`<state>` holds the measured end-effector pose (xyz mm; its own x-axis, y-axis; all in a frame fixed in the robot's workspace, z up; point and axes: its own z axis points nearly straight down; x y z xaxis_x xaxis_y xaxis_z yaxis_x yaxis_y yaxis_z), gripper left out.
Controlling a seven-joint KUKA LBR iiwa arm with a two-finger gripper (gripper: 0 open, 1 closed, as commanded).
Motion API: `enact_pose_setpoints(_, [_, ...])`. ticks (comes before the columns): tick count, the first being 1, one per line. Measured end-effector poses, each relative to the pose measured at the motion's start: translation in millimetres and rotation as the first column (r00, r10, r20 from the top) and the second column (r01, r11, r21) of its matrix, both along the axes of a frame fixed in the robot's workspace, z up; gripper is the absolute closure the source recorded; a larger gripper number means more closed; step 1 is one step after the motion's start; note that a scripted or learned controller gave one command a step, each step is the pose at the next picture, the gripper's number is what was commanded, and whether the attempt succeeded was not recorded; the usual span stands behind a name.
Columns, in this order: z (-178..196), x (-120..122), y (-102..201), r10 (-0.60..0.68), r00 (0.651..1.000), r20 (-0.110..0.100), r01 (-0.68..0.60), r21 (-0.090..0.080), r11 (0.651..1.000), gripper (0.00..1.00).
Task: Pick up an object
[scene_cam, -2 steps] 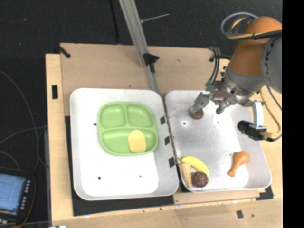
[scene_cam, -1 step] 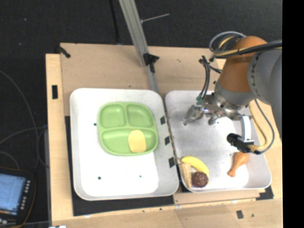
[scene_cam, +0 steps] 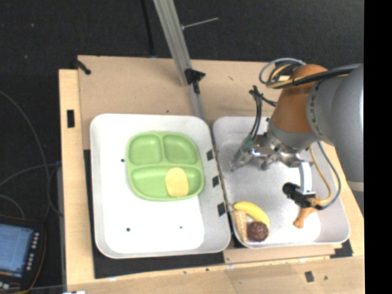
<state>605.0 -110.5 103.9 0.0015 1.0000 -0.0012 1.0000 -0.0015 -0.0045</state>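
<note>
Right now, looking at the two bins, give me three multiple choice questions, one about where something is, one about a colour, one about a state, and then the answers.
1. Where does the banana lie?
A. on the green tray
B. in the right bin, near its front left corner
C. on the bench outside the bins

2. What colour is the divided tray in the left bin?
A. red
B. blue
C. green

3. How does the yellow piece sit?
A. inside a tray compartment
B. between the gripper's fingers
C. on the bare floor of the right bin

Answers: B, the banana lies in the right bin beside a dark round item; C, the tray is light green; A, the piece rests in the tray's large front compartment.
</note>
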Motion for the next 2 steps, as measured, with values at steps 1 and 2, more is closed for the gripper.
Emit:
enact_pose_setpoints(1, [15,2,-1,-0.006,1.000,0.008,0.006,0.001,1.000,1.00])
enact_pose_setpoints(2, [65,0,-11,0.000,1.000,0.010,0.000,0.000,1.000,1.00])
